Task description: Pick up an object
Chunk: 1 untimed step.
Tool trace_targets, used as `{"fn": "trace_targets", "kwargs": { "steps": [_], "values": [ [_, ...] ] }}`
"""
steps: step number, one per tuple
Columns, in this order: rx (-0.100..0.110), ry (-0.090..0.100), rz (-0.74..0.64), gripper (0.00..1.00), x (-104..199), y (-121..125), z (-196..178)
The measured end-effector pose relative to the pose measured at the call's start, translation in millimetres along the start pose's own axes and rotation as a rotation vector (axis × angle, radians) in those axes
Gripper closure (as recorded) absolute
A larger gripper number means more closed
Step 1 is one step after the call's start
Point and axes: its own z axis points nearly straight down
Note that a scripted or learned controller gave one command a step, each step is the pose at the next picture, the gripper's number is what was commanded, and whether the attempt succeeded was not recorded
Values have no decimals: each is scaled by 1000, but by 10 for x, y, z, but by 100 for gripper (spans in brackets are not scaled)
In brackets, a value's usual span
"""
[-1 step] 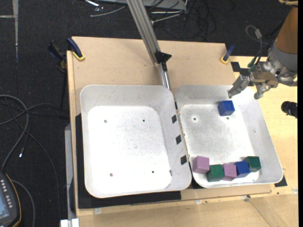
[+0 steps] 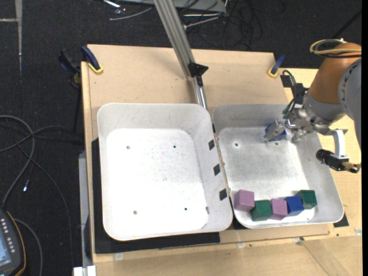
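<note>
Our hand (image 2: 277, 132) hangs over the right bin's (image 2: 270, 165) far end

We cannot tell how it is set or whether it has anything; five blocks line the near edge: purple block (image 2: 245, 199), dark green block (image 2: 262, 210), pink block (image 2: 279, 207), blue block (image 2: 294, 203), green block (image 2: 308, 198). The left bin (image 2: 115, 125) lies alongside on the worktop (image 2: 144, 76)

Tan wooden bench (image 2: 149, 79) on dark carpeted floor (image 2: 40, 27); black cables (image 2: 23, 137) at nine o'clock; metal stand (image 2: 172, 22) at twelve o'clock.
</note>
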Motion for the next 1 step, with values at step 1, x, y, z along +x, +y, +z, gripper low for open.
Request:
{"fn": "trace_targets", "kwargs": {
  "steps": [1],
  "values": [
    [-2, 0, -8, 0, 681, 158, -26]
  ]
}}
